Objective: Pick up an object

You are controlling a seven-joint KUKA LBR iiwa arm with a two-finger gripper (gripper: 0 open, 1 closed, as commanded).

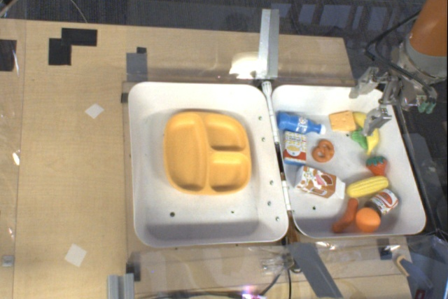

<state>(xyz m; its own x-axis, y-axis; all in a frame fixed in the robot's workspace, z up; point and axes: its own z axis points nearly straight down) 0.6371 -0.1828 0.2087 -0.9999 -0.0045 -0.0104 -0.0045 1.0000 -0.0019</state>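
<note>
My gripper (374, 103) hangs over the far right corner of the right bin (413, 182), its two fingers apart and nothing between them. Just below it lie an orange cracker square (341, 120) and a yellow banana (371, 136) with a green piece (358, 140) beside it. A blue bottle (299, 124), a small carton (295, 146) and a pretzel (323, 150) sit left of them. Nearer the front are a strawberry (378, 164), a snack packet (316, 182), a yellow corn cob (367, 186), a can (383, 201), an orange (367, 219) and a red sausage (345, 216).
The left bin (147, 171) holds a yellow divided plate (207, 150). A metal post (269, 45) rises behind the divider between the bins. The arm's orange band (430, 28) sits at the right edge, with cables behind it.
</note>
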